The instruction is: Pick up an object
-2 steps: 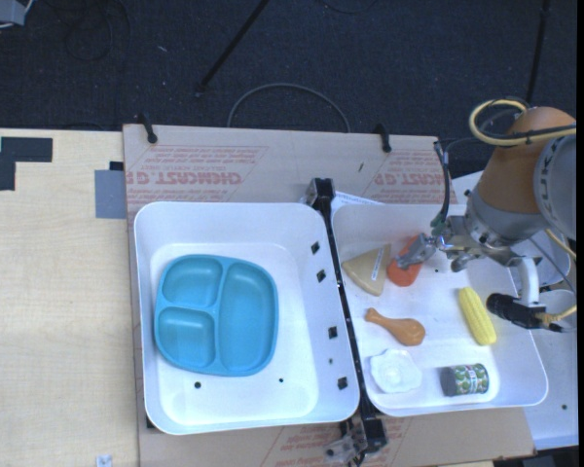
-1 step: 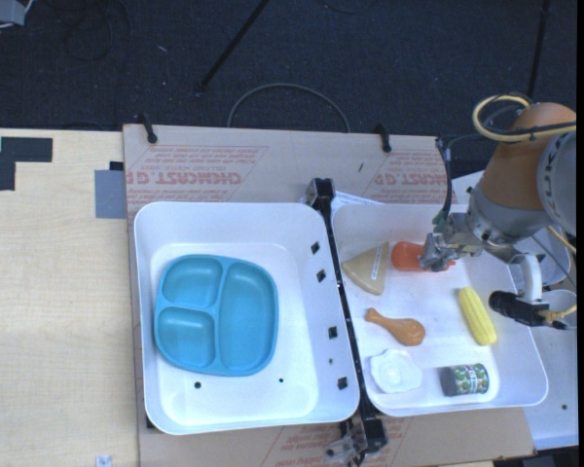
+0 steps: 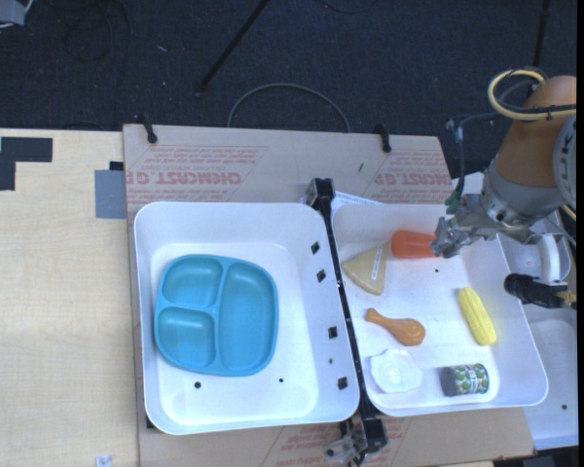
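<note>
Over the right bin (image 3: 526, 377), the gripper (image 3: 446, 241) meets the orange carrot (image 3: 412, 244), jaw state unreadable, nothing lifted yet.

My gripper (image 3: 446, 239) is down in the right bin (image 3: 526, 377), right up against the end of the orange carrot (image 3: 410, 244). Around it: a cheese wedge (image 3: 368, 269), chicken drumstick (image 3: 397, 327), corn cob (image 3: 477, 316), small can (image 3: 465, 379). Left bin (image 3: 175, 412) has a blue divided plate (image 3: 216, 314).
</note>
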You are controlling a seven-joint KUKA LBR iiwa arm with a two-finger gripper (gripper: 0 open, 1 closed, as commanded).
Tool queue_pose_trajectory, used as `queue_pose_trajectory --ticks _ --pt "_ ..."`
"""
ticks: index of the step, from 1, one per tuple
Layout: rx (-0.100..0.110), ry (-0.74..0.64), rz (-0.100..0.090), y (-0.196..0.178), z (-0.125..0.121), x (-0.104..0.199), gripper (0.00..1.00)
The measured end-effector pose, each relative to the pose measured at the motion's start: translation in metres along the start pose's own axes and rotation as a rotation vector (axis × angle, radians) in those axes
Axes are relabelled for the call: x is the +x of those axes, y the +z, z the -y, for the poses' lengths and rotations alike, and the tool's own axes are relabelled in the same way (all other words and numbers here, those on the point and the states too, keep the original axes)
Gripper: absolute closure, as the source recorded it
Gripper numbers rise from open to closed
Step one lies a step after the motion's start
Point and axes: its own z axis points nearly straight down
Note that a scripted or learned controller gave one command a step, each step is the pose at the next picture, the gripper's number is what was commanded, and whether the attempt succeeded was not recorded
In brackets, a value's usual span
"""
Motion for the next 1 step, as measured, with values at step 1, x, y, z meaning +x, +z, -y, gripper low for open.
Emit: queue_pose_trajectory --ticks 1 --pt "-0.002 0.000 0.000 -0.0589 -0.0010 0.0023 1.00"
